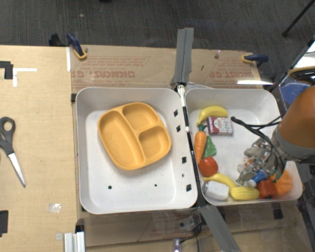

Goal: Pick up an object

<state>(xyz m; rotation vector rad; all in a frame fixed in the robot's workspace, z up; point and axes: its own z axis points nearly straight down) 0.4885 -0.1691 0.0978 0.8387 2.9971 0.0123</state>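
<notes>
1. Two shallow white bins sit side by side on the bench: the left bin and the right bin.
2. The left bin holds a yellow-orange divided plate with three compartments, lying flat and turned at an angle.
3. The right bin holds a scatter of toy food along its left and near sides.
4. A banana lies near the far left corner, with a small red box just beside it.
5. A carrot with green leaves lies along the left wall, and a tomato sits just below it.
6. A second banana, a white block and an ear of corn lie along the near edge.
7. The gripper is down in the near right corner of the right bin, close over a blue piece, a red piece and an orange piece.
8. Whether its fingers are apart or closed, or whether anything is between them, cannot be told from this angle.
9. A pair of scissors lies on the bench, well apart to the left of the bins.
</notes>
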